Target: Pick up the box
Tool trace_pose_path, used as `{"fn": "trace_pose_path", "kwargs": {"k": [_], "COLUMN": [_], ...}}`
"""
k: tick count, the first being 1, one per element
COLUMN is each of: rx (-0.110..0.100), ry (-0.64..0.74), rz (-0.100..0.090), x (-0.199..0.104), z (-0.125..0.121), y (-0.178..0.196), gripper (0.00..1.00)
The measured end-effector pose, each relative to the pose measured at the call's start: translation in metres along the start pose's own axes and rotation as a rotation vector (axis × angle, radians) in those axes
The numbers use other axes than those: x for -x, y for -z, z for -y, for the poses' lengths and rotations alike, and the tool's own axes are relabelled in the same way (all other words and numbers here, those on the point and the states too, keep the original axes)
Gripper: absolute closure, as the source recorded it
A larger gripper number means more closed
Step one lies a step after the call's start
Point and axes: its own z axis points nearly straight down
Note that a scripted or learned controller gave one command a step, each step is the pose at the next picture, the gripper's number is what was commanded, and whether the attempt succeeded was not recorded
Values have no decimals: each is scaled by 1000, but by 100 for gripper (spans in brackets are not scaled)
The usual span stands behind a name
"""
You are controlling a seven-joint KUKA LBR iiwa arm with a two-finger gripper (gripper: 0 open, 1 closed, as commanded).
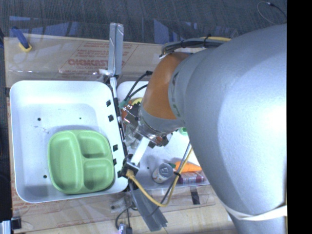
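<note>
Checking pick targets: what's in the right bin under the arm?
A metal can, something orange and a dark flat item show at the right bin's near edge. The arm covers the rest.

Bench surface of brown printed cardboard [83, 57] under clear film. Two shallow white plastic bins rest directly on it: left bin [29, 96], and right bin [127, 89] beside it, largely hidden.

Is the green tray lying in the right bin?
No, the green tray lies in the left bin, while the arm covers most of the right one.
</note>
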Motion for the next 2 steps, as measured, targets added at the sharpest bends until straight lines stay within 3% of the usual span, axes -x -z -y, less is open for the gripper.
{"fn": "trace_pose_path", "kwargs": {"k": [1, 2], "rx": [1, 0], "ry": [-88, -88], "rz": [-2, 0], "x": [-23, -22], "z": [22, 22], "y": [246, 245], "gripper": [100, 0]}}
